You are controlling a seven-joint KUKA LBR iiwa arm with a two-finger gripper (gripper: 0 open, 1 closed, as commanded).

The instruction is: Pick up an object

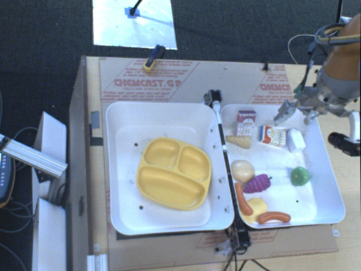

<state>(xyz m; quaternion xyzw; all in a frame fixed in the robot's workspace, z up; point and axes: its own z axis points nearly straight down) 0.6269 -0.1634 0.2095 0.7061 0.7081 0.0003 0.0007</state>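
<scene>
Nearest us, a toy sausage (274, 217) lies at the front of the right bin (330, 199), with purple grapes (256, 182) and a green ball (300, 176) behind it. We see the gripper (297, 112) hovering over the bin's back edge, fingers spread and holding nothing. The small cartons (273, 135) below it lie crowded together; we judge a descent could nudge one aside.

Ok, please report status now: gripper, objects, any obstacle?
Gripper above right bin's far edge, holding nothing. Toy food loose in bin; carton nearest. Nothing in the way.
</scene>
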